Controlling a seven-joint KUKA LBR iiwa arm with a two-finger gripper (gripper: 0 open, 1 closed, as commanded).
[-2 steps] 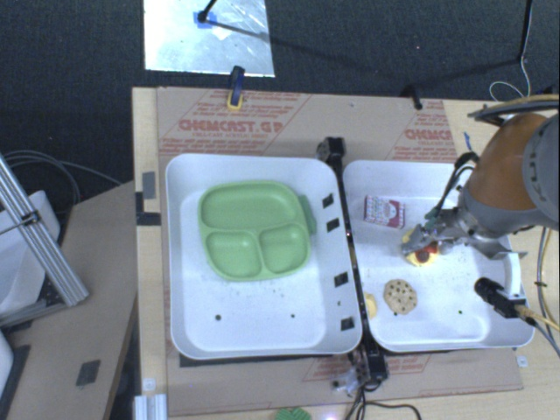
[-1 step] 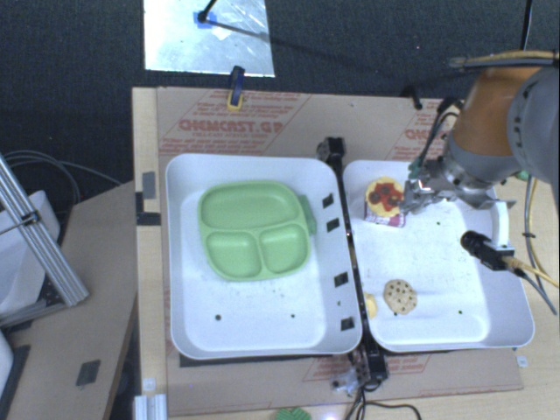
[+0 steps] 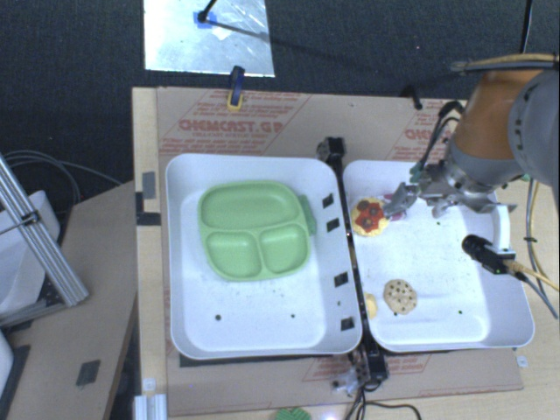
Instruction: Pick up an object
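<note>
Bench (image 3: 262,116), seen from above at a slant: two shallow white bins side by side on a printed cardboard sheet. Left bin (image 3: 188,322) carries a green divided plate (image 3: 254,230), three compartments, sitting toward the bin's far-left part, well clear of the near edge. A row of black clips (image 3: 337,252) runs along the seam btwn the bins.

Right bin (image 3: 464,326) is where I'm working. My arm (image 3: 507,121), grey w/ an orange band above the wrist, comes in over that bin's far-right corner and angles down toward the far-left part. My gripper (image 3: 401,201) hangs just beside a red-and-yellow toy food item (image 3: 370,217) near the bin's far-left corner; tips are close to it, but whether they touch it I can't tell. Nothing visibly sits btwn my fingers. Whether they're wide or narrow is also too small and blurred to make out.

A brown cookie w/ dark specks (image 3: 401,297) lies near the right bin's near-left part, well apart from my gripper. A small yellow piece (image 3: 370,305) sits just beside the cookie, against the bin's left wall, partly cut off by the rim. A black cylindrical part w/ cable (image 3: 486,254) hangs off my wrist above the bin's right side.

Beyond the bench's far edge, a shiny metal sheet (image 3: 208,24) on dark carpet.
</note>
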